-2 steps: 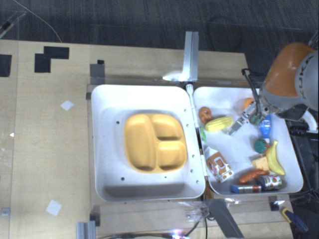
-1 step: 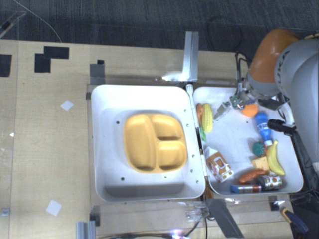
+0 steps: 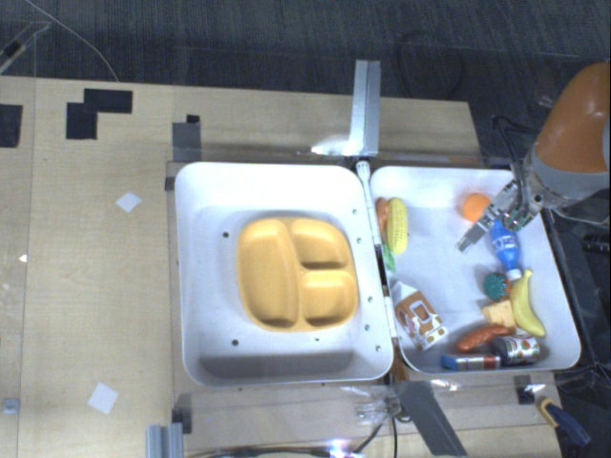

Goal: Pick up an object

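arm [image 3: 571,165]: grey link, rounded orange band above wrist
tool [image 3: 487,225]: slim grey metal fingers, small green and dark fittings at base

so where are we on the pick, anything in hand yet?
Nothing looks lifted yet. The end effector is low in the right white bin, between the orange ball and the blue plastic bottle; I can't tell whether it grips anything. The yellow banana and corn cob lie in that bin. Grasp and lift remain.
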Robot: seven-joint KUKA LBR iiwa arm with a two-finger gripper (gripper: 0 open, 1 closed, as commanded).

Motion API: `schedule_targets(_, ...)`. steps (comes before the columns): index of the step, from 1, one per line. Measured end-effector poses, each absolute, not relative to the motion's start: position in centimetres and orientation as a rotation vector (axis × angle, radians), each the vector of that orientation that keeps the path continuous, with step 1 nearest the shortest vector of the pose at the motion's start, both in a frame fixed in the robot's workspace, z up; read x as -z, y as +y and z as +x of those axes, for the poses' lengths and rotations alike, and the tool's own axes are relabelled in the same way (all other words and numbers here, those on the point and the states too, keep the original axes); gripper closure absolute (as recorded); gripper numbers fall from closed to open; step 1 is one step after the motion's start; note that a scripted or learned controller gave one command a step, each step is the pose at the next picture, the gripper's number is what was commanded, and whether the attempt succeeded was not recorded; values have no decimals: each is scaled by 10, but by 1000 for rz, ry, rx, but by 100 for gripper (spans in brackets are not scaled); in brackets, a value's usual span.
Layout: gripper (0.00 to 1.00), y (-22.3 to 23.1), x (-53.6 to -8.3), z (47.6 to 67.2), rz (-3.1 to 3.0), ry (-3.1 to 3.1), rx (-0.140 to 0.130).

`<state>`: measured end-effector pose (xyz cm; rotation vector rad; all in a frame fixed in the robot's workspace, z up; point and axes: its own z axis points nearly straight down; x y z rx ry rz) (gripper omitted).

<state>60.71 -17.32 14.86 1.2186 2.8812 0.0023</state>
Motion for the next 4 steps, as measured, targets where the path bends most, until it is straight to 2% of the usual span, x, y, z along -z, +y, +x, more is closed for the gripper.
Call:
schedule_targets(1, 0, -171, -146, 607, 1216, 2887, -3)
schedule_targets(2, 0, -193, -98, 591, 1558, 2723, -25)
schedule_targets(3, 0, -105, -88, 624, 1612, 2686, -12)
schedule_targets(4, 0, -80, -189, 623, 1299, 2847, -7)
